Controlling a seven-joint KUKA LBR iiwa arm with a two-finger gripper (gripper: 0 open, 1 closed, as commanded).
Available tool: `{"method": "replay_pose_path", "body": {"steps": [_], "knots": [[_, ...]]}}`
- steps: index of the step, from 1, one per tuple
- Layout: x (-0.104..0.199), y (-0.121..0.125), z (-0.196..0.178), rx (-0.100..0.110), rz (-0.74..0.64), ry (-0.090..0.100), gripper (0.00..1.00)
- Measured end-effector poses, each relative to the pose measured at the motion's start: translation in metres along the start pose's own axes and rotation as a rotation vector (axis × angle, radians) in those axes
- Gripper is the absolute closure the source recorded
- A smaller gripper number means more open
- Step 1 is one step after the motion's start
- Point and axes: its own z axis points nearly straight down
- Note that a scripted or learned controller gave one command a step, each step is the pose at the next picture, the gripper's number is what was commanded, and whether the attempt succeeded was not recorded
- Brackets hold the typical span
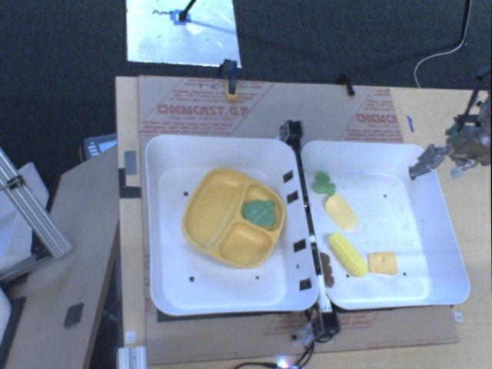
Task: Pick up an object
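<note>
Nothing had been picked yet. The gripper (438,160) hung at the right bin's (438,229) far edge, whether its jaws stood wide or narrow I could not tell. Below and left of them lay four loose items: one green piece (323,182), one pale yellow piece (341,212), one corn cob (347,254), one cheese wedge (382,263). Farther left, one yellow tray (223,206) held one green leaf (260,213).

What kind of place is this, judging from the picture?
Probably a robot test bench in a lab, not a kitchen. Two white bins are fixed on a cardboard-covered bench, the food, such as the corn cob, looks like plastic toys, and a pincer reaches in.
</note>
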Motion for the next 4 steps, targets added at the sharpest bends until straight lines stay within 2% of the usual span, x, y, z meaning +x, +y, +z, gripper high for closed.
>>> {"method": "replay_pose_path", "body": {"steps": [1,2,3,4], "knots": [[0.0,0.001,-0.011,-0.004,-0.004,-0.001,1.0],[0.036,-0.024,-0.133,-0.013,-0.005,-0.002,1.0],[0.084,-0.068,-0.281,-0.019,-0.007,-0.001,1.0],[0.251,-0.09,-0.271,-0.002,-0.019,0.004,1.0]]}}
